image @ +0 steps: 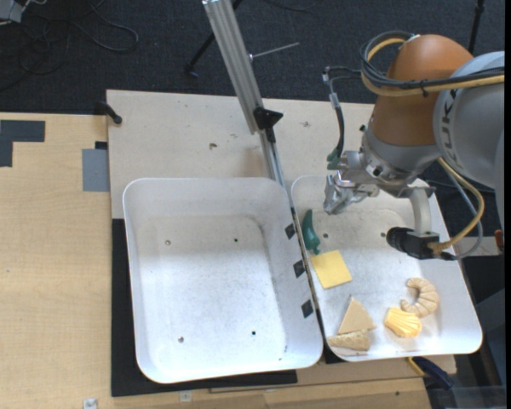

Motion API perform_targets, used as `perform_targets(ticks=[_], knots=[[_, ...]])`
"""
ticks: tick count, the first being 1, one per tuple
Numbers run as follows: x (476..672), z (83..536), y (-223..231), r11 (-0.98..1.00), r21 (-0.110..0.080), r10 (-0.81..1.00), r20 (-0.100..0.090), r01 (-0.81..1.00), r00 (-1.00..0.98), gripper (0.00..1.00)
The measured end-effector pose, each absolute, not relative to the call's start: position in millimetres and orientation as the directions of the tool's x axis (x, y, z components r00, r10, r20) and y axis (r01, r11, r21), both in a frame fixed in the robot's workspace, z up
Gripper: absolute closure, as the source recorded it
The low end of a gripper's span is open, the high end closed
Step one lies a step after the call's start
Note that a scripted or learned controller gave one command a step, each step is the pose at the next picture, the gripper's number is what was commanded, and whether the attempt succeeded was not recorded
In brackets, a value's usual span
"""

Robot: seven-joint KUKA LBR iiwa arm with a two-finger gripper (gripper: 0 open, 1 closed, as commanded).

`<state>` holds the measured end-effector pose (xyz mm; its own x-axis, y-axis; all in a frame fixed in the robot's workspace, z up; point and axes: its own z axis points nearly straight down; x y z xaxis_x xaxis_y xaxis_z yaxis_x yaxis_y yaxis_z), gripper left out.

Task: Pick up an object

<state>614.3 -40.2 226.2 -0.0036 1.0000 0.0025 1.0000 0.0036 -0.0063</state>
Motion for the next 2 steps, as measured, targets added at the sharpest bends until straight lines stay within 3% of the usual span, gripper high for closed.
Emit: perform_targets(ticks=[2], knots=[[577.9,241,62,0.005,-0.006,1.000,0.002,1.000,-0.005,1.00]])
